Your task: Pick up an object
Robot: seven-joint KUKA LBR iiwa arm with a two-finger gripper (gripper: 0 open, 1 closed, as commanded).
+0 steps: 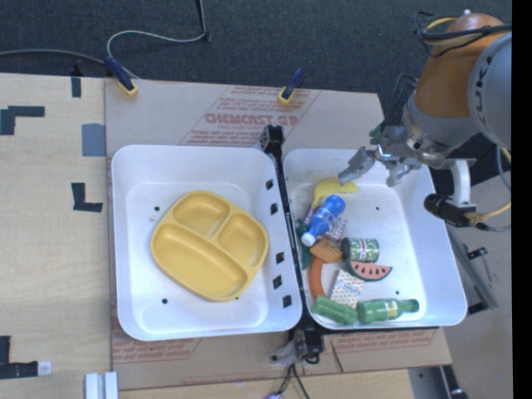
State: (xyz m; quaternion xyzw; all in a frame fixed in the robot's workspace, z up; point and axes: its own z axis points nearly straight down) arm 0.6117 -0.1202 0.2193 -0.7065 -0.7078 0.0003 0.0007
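Observation:
My gripper [378,169] hangs over the far edge of the right bin [432,248], open, with nothing between its fingers. Just below and left of it lies a yellow banana-shaped toy [336,189]. A blue bottle [324,216] lies tilted beneath that. Further toward the front are a green can [362,249], a watermelon slice [368,270], an orange sausage-shaped toy [317,278], a patterned packet [347,287], a green cucumber [332,310] and a green bottle [386,309].
The left bin [133,223] holds a yellow divided plate [209,244]. A black divider [283,223] runs between the bins. The right half of the right bin's floor is bare. Cables and two clamps lie beyond the bins.

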